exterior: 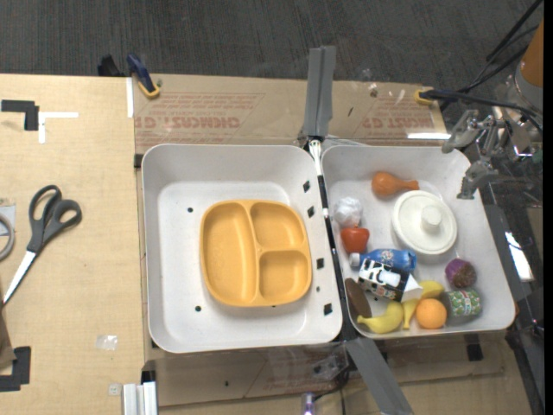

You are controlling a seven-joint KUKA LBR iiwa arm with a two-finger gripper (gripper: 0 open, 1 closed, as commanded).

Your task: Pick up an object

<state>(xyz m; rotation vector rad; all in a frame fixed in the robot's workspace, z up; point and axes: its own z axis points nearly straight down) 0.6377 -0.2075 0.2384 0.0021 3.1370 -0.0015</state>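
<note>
The right bin [492, 232] holds several small objects: a white round lidded dish [425, 221], an orange gourd-shaped toy [393, 184], a crumpled white item [348, 210], a red piece [354, 239], a blue and white pack [386, 271], a banana [384, 320], an orange [430, 314], a green patterned ball [464, 303] and a purple ball [460, 274]. My gripper [465, 158] hangs over the bin's far right corner, above the objects and apart from them. Its fingers stand open with nothing between them.
The left bin [164, 232] holds a yellow divided plate [255, 253]. Scissors [43, 223] lie on the bench to the left. A grey strap [321, 93] runs back from between the bins, and a blue clamp [143, 76] sits at the far left corner.
</note>
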